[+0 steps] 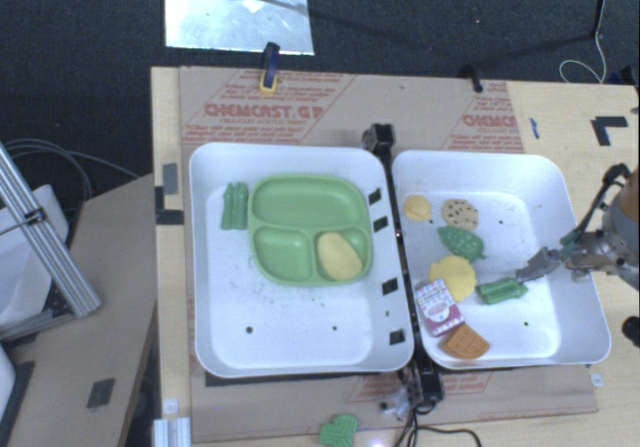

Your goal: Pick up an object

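Note:
In the right bin lie several toy foods: a small yellow piece, a cookie, a green leafy piece, a yellow lump, a dark green pod, a red-and-white packet and an orange waffle. My gripper reaches in low from the right edge. Its tip sits just right of the green pod's end, touching or nearly touching it. Nothing is visibly lifted.
The left bin holds a green divided plate with a yellow piece in one compartment, and a green bundle beside it. A green toy lies on the bench in front of the bins.

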Robot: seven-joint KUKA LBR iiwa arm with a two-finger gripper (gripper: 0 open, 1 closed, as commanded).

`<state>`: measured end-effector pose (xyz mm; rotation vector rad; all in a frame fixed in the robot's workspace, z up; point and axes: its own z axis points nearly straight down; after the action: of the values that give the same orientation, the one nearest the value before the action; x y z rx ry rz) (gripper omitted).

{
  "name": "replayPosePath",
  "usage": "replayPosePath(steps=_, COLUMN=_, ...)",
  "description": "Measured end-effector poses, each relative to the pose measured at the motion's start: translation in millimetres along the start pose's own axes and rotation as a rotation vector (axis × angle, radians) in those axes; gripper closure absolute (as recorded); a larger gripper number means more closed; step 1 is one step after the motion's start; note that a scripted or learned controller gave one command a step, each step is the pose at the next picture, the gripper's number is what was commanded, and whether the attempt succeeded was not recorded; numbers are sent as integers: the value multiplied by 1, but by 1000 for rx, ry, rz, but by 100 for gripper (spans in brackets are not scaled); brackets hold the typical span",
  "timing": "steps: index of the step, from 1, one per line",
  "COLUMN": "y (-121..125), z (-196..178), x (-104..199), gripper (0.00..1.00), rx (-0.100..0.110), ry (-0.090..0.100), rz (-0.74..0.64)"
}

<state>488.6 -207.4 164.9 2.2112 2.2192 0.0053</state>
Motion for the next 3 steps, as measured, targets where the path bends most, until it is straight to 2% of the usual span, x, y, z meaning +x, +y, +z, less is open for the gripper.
replayPosePath(steps=1, y=-1, z=79, x=2, gripper=0, rx=3, ry=4, rz=2)
replayPosePath(steps=2, y=1, z=-31, x=0, gripper=0, rx=-5, ry=-2, rz=-1)
replayPosePath(steps=3, y=-4, z=70, x=2, gripper=0, rx=12, ry=5, rz=4)
